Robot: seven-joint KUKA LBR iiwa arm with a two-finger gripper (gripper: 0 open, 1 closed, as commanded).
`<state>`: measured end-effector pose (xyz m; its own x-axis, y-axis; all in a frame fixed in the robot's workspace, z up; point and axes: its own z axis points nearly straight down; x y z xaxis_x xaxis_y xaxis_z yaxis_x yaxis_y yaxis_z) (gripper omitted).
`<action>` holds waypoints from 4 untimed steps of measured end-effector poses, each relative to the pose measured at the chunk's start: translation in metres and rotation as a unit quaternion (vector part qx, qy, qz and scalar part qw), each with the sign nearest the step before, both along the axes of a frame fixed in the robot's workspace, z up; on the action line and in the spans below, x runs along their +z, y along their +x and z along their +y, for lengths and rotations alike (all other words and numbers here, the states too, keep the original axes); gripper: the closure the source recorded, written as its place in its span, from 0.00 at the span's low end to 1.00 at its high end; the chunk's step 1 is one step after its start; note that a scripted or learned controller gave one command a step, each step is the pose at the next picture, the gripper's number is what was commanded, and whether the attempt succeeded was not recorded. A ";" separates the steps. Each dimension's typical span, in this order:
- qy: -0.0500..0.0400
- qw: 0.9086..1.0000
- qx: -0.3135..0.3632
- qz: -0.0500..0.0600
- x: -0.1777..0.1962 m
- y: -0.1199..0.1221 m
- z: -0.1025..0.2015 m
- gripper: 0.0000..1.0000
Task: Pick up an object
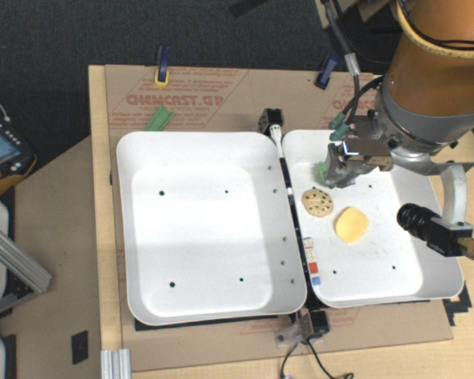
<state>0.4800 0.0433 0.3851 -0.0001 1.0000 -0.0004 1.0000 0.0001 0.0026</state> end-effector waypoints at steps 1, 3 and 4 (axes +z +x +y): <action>0.001 1.000 0.004 -0.001 0.016 0.008 0.086 1.00; 0.001 1.000 -0.002 -0.003 0.012 0.000 0.035 1.00; 0.002 1.000 0.002 -0.004 0.093 0.002 0.076 1.00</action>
